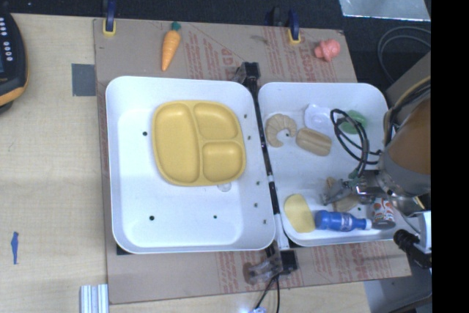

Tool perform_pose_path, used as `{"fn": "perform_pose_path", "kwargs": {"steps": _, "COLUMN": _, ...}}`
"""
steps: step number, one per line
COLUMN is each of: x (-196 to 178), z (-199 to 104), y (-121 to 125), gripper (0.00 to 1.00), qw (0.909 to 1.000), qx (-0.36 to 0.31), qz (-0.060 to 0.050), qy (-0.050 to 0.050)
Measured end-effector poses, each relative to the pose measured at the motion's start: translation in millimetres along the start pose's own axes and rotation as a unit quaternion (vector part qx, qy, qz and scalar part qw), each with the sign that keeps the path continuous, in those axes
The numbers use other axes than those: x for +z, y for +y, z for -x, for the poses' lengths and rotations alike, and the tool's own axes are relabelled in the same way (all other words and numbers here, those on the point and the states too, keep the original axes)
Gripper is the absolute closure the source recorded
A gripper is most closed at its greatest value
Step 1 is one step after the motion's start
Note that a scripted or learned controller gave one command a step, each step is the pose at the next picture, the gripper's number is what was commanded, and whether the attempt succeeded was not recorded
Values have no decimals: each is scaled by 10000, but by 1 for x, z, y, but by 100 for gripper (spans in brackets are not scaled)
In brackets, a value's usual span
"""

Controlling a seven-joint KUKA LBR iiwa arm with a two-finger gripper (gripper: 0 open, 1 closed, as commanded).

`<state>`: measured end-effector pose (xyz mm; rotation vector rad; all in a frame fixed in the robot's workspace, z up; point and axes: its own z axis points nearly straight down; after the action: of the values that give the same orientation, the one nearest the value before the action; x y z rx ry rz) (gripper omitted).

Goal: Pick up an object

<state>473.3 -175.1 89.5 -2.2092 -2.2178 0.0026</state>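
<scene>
Jaws [338,192] low in right bin [322,93], seemingly above blue bottle [338,221].

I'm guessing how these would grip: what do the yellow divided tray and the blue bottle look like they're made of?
The yellow divided tray looks like moulded plastic with a matte finish: even colour, soft rounded compartment walls, and little glare. The blue bottle also seems to be plastic, but glossier, with a bright highlight along its body and a white cap end. Neither can be confirmed from the look alone.
</scene>
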Motion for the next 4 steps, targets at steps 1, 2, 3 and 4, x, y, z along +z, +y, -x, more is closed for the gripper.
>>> {"fn": "perform_pose_path", "kwargs": {"steps": 1, "x": -3, "z": -44, "y": 79, "gripper": 0, "qw": 10000, "qx": -43, "qz": 66, "qy": -34}}
{"fn": "perform_pose_path", "kwargs": {"steps": 2, "x": -4, "z": -27, "y": 143, "gripper": 0, "qw": 10000, "qx": -11, "qz": 65, "qy": -42}}
{"fn": "perform_pose_path", "kwargs": {"steps": 3, "x": -2, "z": -49, "y": 94, "gripper": 0, "qw": 10000, "qx": 10, "qz": 6, "qy": -25}}
{"fn": "perform_pose_path", "kwargs": {"steps": 4, "x": -6, "z": -6, "y": 163, "gripper": 0, "qw": 10000, "qx": -15, "qz": 33, "qy": -3}}
